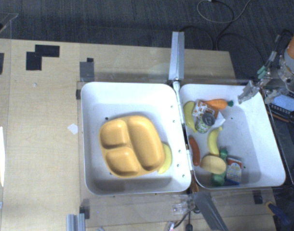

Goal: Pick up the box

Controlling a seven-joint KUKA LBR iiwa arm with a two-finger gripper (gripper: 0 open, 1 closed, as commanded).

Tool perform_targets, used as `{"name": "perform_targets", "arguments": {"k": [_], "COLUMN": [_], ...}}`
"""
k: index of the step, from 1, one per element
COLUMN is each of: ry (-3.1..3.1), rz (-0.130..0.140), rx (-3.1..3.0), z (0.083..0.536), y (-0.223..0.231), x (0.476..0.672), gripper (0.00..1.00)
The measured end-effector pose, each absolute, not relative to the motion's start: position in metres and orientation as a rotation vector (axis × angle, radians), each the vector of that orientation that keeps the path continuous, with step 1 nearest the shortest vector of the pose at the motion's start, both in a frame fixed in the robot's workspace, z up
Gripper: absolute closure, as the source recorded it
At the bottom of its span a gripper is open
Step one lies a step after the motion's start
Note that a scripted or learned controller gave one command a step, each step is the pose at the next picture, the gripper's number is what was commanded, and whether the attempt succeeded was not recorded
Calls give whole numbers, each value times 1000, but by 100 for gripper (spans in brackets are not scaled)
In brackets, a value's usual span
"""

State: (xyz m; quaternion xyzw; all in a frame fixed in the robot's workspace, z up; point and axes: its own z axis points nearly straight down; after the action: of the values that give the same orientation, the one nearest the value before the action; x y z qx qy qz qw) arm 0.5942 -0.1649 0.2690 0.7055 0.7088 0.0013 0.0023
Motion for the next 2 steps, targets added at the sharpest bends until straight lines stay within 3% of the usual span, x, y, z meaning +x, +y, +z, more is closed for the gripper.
{"name": "perform_targets", "arguments": {"k": [1, 2], "ry": [2285, 2312], "rz": [3, 7], "rx": [2153, 2118], "z": [159, 92], "y": [-129, -129], "x": [520, 489], "gripper": [0, 0]}}
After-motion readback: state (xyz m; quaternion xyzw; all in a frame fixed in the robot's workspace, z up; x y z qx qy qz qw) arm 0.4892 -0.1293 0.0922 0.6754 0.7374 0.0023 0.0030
